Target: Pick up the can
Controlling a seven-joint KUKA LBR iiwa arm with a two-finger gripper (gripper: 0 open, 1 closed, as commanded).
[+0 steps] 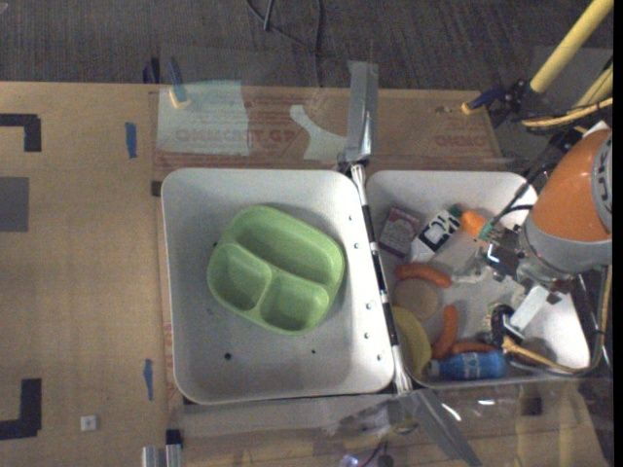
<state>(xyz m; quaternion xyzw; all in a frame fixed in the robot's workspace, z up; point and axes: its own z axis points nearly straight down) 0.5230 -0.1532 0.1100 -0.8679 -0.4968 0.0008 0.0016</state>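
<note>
A small dark maroon can (397, 230) lies at the back left of the right bin (487, 181), close to the divider. My gripper (494, 258) hangs over the middle right of that bin, below the arm's orange band (574, 202). It is to the right of the can and apart from it, with other items in between. I see nothing of the can's held in it.
The right bin is crowded: a black-and-white item (440, 230), an orange piece (472, 224), sausages (422, 274) (446, 331), a banana (414, 341) and a blue bottle (469, 365). A green divided plate (277, 269) lies in the left bin (195, 290).
</note>
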